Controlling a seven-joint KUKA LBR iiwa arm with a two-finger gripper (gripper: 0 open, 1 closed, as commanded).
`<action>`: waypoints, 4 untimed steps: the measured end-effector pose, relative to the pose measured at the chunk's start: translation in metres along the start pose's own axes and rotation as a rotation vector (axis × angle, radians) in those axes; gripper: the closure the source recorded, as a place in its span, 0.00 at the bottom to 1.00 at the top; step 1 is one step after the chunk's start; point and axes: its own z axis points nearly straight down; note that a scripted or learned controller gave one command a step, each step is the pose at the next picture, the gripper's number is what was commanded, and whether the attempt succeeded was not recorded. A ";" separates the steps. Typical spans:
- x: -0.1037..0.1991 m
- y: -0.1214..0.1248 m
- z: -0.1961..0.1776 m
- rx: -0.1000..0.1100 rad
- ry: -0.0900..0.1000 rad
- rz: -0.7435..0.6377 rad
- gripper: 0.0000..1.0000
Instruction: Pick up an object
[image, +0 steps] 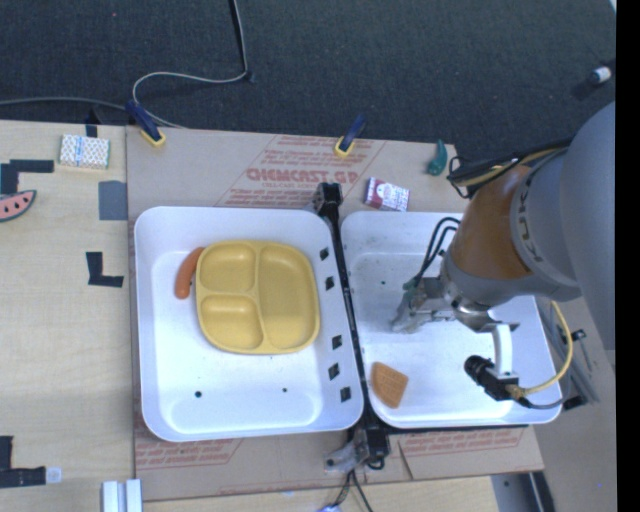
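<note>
My gripper (408, 312) hangs low over the middle of the right bin (420, 408), below the orange band of the arm. Nothing shows between its tips. A tan waffle-like piece (389, 384) lies on the floor of that bin, near its front left corner, a short way in front of the gripper. In the left bin (240, 415) rests a yellow divided plate (257, 296), and an orange hot dog (186, 273) lies against the plate's left edge.
The black divider (338, 300) with clips runs between the bins. A small red-and-white packet (385, 194) lies on the cardboard behind the right bin. A black cable connector (492, 378) hangs from the arm over the right bin's front right part.
</note>
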 end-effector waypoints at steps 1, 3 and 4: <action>0.000 0.000 0.000 0.001 0.000 0.000 0.00; 0.001 0.000 -0.009 0.002 0.002 -0.001 0.00; -0.018 0.041 0.010 0.006 0.005 -0.002 0.00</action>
